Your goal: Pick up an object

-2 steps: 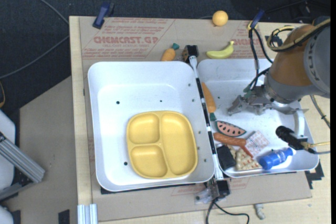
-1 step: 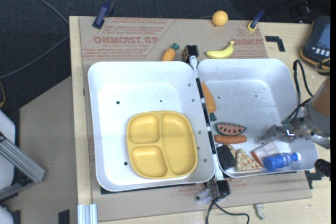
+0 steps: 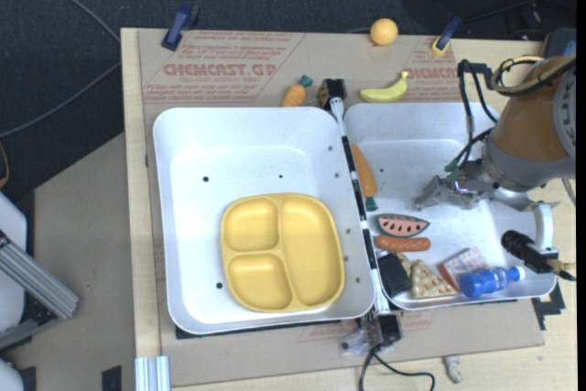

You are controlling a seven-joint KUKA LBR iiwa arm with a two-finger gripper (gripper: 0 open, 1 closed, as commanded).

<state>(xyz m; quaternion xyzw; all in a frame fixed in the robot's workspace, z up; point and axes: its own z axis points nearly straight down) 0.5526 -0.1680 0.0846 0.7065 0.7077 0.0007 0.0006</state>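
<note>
Nearest the camera, the right bin's (image 3: 430, 137) front strip is crowded. A blue bottle (image 3: 485, 281) lies on its side to the right of and nearer than the watermelon slice (image 3: 403, 224). A pizza wedge (image 3: 426, 279) and a black block (image 3: 394, 273) lie just nearer than the slice, packed together, probably because they were tipped in loose. A sausage (image 3: 403, 244) lies just beside the slice on its near side.

The slice itself has bare bin floor beyond it, which makes it and the sausage the likeliest candidates for lifting (the task names no particular object).

The pincer (image 3: 438, 194) hangs low just beyond and to the right of the slice, apparently aimed toward it. Nothing is seen held in it, and whether it is set wide or narrow cannot be told from this angle.

Left of the slice, across the divider, a yellow compartment plate (image 3: 282, 250) sits alone in the left bin (image 3: 183, 197).

Well beyond the slice, a banana (image 3: 385, 90) lies on the bench (image 3: 229, 69), outside both bins and so probably out of play.
</note>
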